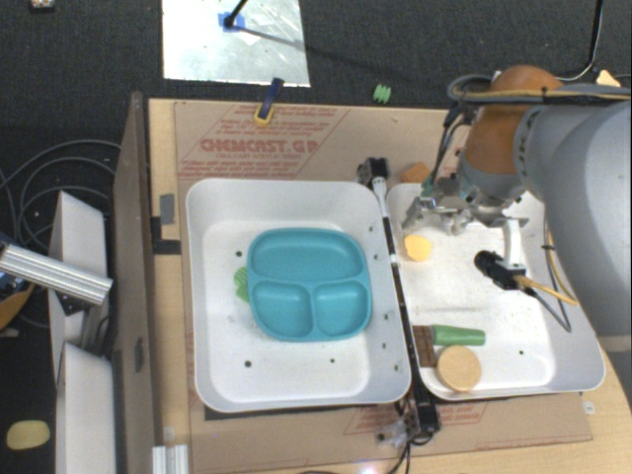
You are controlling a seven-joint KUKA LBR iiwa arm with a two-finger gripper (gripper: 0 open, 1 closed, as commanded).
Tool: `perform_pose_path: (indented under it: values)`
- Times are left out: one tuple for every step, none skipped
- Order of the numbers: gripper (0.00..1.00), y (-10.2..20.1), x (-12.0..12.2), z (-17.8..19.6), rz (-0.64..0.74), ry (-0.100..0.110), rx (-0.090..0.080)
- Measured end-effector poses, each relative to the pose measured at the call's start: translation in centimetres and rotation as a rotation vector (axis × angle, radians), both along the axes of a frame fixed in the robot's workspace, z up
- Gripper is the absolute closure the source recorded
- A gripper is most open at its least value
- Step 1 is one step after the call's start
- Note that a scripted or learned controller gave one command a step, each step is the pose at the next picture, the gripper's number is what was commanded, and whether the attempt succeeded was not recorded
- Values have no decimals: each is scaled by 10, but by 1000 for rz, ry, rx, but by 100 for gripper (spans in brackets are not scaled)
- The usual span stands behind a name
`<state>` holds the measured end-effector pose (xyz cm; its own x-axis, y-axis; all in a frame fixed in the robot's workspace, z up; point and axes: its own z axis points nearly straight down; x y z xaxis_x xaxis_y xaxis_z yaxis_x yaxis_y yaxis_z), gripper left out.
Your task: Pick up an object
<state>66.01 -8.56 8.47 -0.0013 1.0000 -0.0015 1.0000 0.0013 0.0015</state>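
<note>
I see the arm [578, 176] reaching over the right bin [528, 349]. The left bin [215, 363] holds a teal tray [308, 282]. The gripper [441, 211] hangs near a yellow piece [419, 249], which lies in the right bin by its left wall. I cannot tell if the gripper is open or closed.

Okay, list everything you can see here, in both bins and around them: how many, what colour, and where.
bins: two, white, side by side on the bench
divided plate: one, teal, middle of the view's left bin
green piece: one, green, sticking out from under the plate's left edge
yellow lump: one, yellow, right bin, far left part
green cylinder: one, green, lying in the right bin's near part
round disc: one, tan, right bin, just in front of the cylinder
foil sheet: one, silvery, beyond the bench
arm: one, grey, from the right
gripper: one, above the yellow lump
</note>
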Motion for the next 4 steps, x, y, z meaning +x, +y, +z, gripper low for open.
perform_pose_path:
  values:
    - [0, 2, -10, 0, -1, 1, 0]
    - [0, -7, 6, 1, 2, -3, 1]
    - [0, -2, -1, 0, 2, 0, 1]
    - [0, -36, 9, 1, -2, -3, 0]
